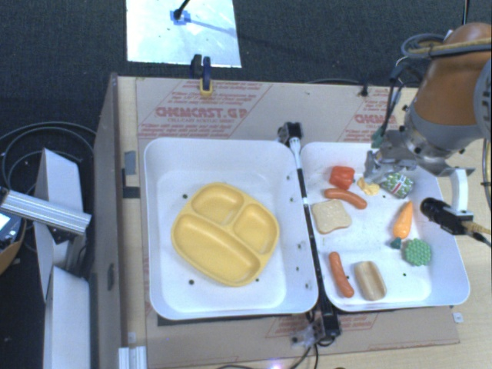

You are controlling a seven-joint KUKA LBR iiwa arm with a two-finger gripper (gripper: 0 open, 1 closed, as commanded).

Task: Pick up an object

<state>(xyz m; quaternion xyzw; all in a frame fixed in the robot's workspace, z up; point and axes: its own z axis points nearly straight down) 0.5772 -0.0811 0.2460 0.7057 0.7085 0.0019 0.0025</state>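
The toy food lay scattered in the right bin (450, 287). Nearest the tool (382, 167) were a green-and-white patterned piece (397, 184) just below it, a small yellow piece (370, 187) and a red pepper (342, 177), all toward the bin's far edge. The tool hung low over that far edge, close above the patterned piece; whether it touched anything, or how far open it stood, could not be told, since the wrist hid it. Toward the middle lay a sausage (346, 198), a bread slice (331, 217) and a carrot (403, 220); a broccoli floret (417, 252) sat by the right edge. Near the front edge lay a second sausage (340, 274) and a bun (370, 280). The left bin (165, 167) held a yellow divided plate (224, 233).
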